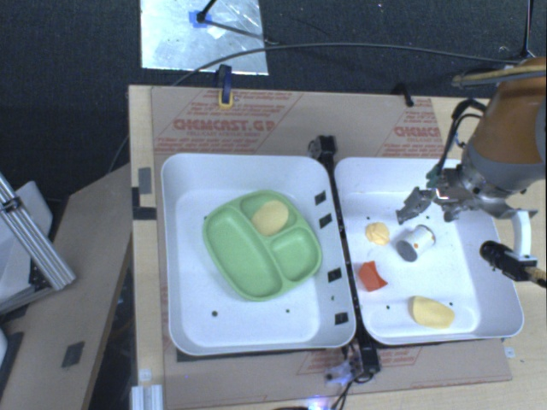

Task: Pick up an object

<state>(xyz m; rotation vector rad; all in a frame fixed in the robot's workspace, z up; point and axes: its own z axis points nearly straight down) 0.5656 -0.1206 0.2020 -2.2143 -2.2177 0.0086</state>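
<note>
The right bin holds a small yellow ball, a grey and white cylinder lying on its side, a red piece and a larger yellow lump near the front. My gripper reaches in from the right and hangs over the bin's middle, just behind and above the cylinder. It sits a little right of the ball. Nothing shows in its grasp. The arm's orange band rises at the right edge.
The left bin carries a green divided plate with a yellow item in its rear compartment. Black clips line the seam between the bins. A black fitting juts over the right bin's right rim.
</note>
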